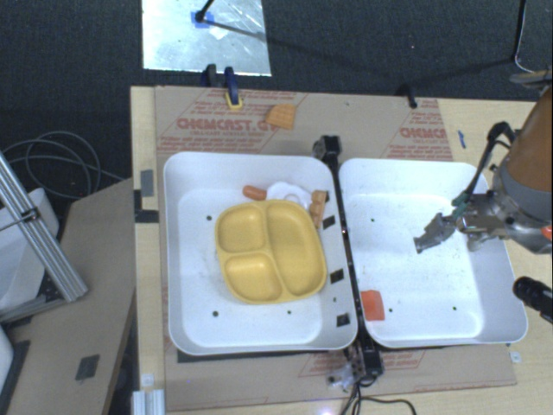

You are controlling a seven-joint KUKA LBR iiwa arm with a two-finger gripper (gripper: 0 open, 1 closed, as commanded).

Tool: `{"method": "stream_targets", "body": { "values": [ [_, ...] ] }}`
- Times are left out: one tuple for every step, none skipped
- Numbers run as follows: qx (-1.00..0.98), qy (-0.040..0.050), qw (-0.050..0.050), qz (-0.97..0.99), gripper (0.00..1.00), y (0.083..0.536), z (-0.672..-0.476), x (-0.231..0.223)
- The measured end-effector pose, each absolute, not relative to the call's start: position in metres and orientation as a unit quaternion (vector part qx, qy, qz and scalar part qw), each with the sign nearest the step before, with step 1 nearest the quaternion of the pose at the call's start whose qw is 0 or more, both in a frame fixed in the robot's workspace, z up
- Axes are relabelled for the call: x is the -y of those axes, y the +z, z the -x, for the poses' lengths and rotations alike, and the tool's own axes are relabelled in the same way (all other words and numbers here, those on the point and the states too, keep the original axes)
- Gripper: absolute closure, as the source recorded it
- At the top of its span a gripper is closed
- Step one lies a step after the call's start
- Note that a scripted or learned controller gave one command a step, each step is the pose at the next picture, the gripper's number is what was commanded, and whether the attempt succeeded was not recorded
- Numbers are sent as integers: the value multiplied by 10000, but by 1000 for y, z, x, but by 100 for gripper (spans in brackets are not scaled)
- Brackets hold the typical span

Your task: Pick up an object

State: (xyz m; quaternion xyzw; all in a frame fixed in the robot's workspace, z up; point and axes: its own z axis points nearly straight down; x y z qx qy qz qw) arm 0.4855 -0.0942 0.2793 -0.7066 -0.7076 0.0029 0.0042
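Tool point(429, 237): poised over the right bin point(492, 318); grip state cannot be told.
Left bin point(186, 318): yellow tray point(268, 251) is held.
Orange block point(371, 304): seen in right bin's near-left corner.

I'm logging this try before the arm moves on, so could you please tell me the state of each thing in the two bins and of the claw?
Yellow divided plate: upright in the left bin, compartments bare.
Orange sausage-shaped piece: lying flat behind the plate.
Small tan piece: at the plate's right rim.
Orange-red block: resting in the right bin, near its front left corner.
Claw: above the right bin, holding nothing visible.
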Motion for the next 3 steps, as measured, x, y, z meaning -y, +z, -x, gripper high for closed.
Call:
{"method": "stream_targets", "body": {
  "values": [
    [7111, -2, 20, 7031, 0, 229, -487, 9],
    [7048, -42, -88, 7093, 0, 360, -488, 102],
    [7098, 16, 34, 7044, 0, 241, -486, 51]
  ]
}}
